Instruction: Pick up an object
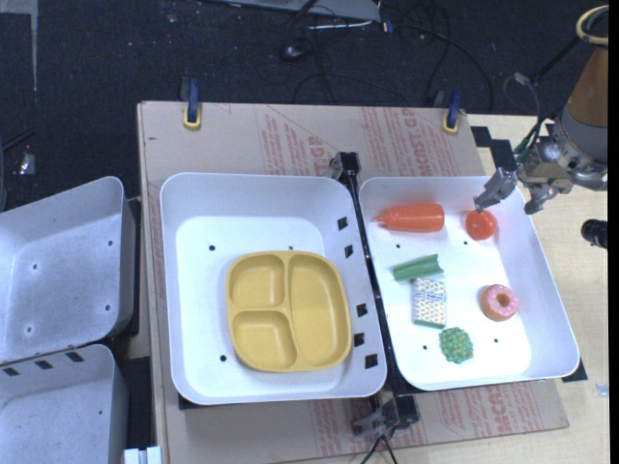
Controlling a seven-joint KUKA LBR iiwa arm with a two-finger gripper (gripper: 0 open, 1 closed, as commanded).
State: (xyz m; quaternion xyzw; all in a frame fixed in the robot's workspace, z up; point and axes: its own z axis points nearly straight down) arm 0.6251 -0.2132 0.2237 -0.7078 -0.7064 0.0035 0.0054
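Observation:
My gripper (515, 193) hangs over the far right edge of the right bin (551, 288), open, its two fingers spread with nothing between them. A red tomato (481, 225) lies just below and left of the fingers. Left of it is an orange carrot (413, 218). Further down lie a green block (417, 267), a speckled white packet (429, 301), a pink doughnut (499, 302) and a green broccoli piece (456, 344).
The left bin (193, 259) holds a yellow divided plate (288, 309). Black clips join the two bins along the middle seam (364, 259). Yellow clamps (191, 114) pin the board at the back. White trays (58, 259) sit at the left.

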